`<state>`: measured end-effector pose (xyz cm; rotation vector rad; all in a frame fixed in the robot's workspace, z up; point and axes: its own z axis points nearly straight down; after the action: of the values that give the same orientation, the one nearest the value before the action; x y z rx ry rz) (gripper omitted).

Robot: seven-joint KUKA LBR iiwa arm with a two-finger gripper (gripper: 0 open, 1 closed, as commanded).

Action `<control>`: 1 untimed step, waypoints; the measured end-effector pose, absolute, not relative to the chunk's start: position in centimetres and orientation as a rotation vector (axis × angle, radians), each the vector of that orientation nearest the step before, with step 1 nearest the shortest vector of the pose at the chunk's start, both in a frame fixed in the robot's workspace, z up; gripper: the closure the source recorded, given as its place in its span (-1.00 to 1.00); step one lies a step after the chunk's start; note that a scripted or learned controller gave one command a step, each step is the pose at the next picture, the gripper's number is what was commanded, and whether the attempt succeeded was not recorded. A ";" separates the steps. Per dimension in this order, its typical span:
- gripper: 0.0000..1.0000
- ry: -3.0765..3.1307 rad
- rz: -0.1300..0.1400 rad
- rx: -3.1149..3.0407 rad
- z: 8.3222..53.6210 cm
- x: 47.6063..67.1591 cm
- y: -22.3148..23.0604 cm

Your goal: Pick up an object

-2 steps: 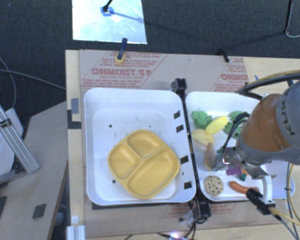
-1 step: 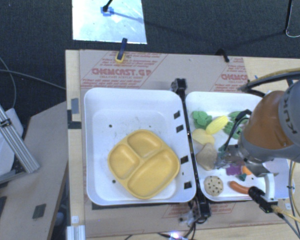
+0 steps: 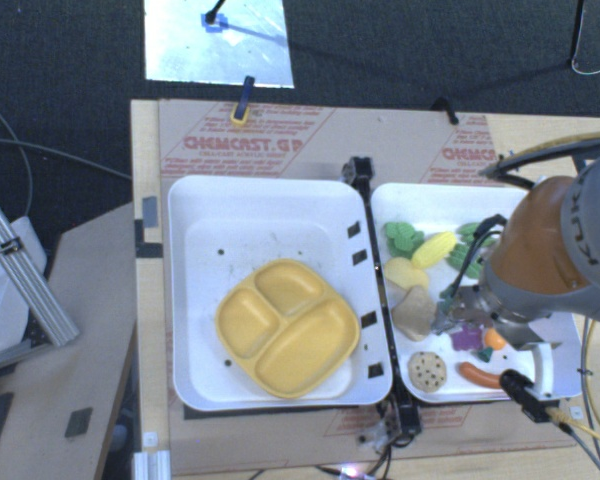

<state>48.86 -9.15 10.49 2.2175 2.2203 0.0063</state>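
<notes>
The right bin [image 3: 420,196] holds several toy foods. At its left are a green broccoli piece [image 3: 402,236], a yellow banana-like piece [image 3: 435,249], a pale yellow piece [image 3: 404,272] and a tan slice [image 3: 415,313]. Near the front lie a round cookie [image 3: 427,371] and a red sausage [image 3: 477,374]. My gripper [image 3: 458,313] hangs low over the bin's middle, right of the tan slice and just above a purple piece [image 3: 467,339] and a small orange piece [image 3: 494,340]. A green leafy piece [image 3: 469,252] sits partly hidden behind the arm.
A yellow three-compartment plate [image 3: 287,327] lies in the left bin [image 3: 205,218]. A black divider [image 3: 373,268] runs between the bins. My arm's orange band [image 3: 540,243] covers the right bin's right half. Cardboard [image 3: 310,138] lies under both bins.
</notes>
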 end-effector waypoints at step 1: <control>-1.00 2.220 0.006 2.218 10.5 48.8 -9.1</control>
<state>48.85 -9.15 10.45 2.2184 2.2199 0.0062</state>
